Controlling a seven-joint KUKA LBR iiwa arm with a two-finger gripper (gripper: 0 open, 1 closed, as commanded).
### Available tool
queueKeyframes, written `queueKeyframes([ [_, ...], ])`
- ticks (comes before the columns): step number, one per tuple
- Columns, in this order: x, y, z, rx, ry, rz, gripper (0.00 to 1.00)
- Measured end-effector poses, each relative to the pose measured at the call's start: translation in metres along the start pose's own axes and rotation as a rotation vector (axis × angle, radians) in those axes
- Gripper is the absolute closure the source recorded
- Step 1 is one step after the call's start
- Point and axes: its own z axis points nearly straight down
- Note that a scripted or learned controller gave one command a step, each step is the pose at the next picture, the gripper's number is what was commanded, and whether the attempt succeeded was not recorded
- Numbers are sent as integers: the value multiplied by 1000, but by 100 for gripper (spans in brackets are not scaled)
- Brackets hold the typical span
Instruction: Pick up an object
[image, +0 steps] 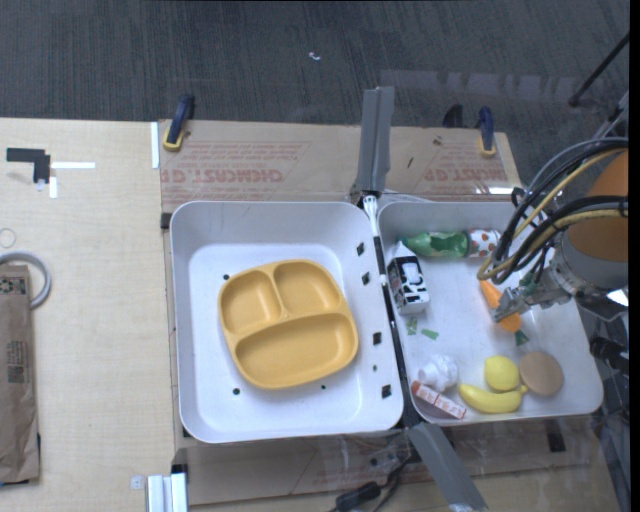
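Note:
My gripper (518, 300) hangs low over the right side of the right bin (462, 325), under the grey arm with its orange band and a bundle of cables. An orange object (490, 294) lies right beside and partly beneath it, so most of it is hidden. Further front sit a yellow lemon (501, 373), a banana (490, 399) and a brown round disc (541, 373). A green packet (437, 243) lies at the back of the bin. A white and black item (407, 282) rests by the left wall.
The left bin (200, 330) holds a yellow divided plate (288, 323). A white crumpled item (437, 372) and a red and white packet (438, 401) lie at the right bin's front left. Small green scraps (428, 333) dot the right bin's middle.

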Motion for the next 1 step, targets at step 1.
queueKeyframes([
  [1, 52, 45, -99, 2, 1, 37, 100],
])
